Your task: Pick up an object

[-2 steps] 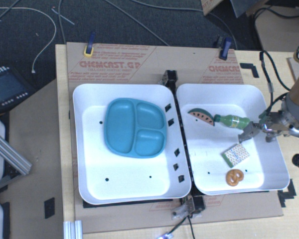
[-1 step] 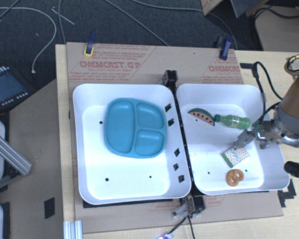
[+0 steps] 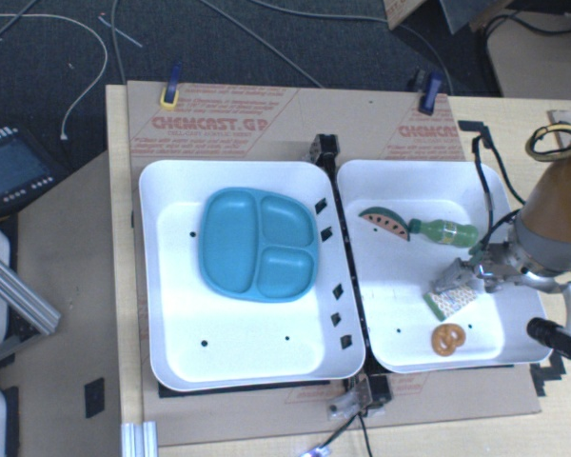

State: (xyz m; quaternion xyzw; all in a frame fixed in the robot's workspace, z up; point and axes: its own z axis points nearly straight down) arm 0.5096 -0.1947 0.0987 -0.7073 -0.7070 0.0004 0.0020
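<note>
I see two shallow white plastic bins (image 3: 171,341), smooth and faintly glossy, on a matt brown cardboard-covered desk (image 3: 219,112); the blue divided plastic plate (image 3: 259,244) looks smooth with a satin sheen.

You've got a cardboard-covered bench (image 3: 266,112) mid-frame, carrying two white bins side by side: left bin (image 3: 171,331), right bin (image 3: 400,174), rims touching at centre.
</note>
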